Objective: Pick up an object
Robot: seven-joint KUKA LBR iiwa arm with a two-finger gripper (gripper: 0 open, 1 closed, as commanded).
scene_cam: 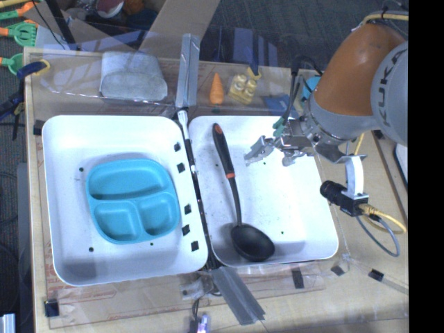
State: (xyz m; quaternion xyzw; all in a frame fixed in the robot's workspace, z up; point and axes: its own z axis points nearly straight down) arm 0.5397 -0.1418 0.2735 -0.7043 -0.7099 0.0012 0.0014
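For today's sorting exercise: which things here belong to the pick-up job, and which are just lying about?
Belongs to the job:
gripper
ladle
blue tray
right bin
left bin

Just lying about:
orange cone
yellow block
grey cloth
cardboard box

End effector low, fingers spread, nothing between.

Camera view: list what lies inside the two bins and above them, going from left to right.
Left bin → blue divided tray → right bin → black ladle → gripper, hovering over the right bin with nothing between its fingers.
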